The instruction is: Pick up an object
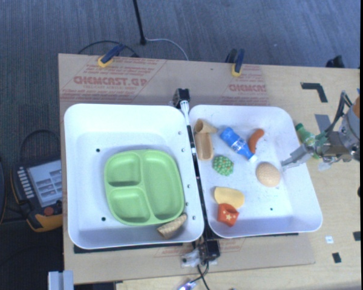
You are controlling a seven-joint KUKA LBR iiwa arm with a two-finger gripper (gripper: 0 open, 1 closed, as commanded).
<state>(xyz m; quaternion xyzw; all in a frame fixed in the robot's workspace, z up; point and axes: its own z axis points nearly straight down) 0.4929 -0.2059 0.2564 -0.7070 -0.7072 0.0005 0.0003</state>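
The right white bin (302,213) holds several small items: a tan roll (203,140), a blue bottle (236,142), an orange-red sausage (256,139), a green bumpy ball (223,165), a round tan bun (268,174), a yellow piece (228,194) and a red pepper (227,214). My gripper (297,154) hangs over the bin's right rim, just right of the bun and apart from it. A grey part of it points down-left toward the bun. Nothing shows in its grasp.
The left white bin (85,125) bears a green divided plate (144,186), with a tan bread piece (172,226) at its front edge. Clamps (236,62) grip the board's back edge. The arm's wrist (351,141) sits at the far right.
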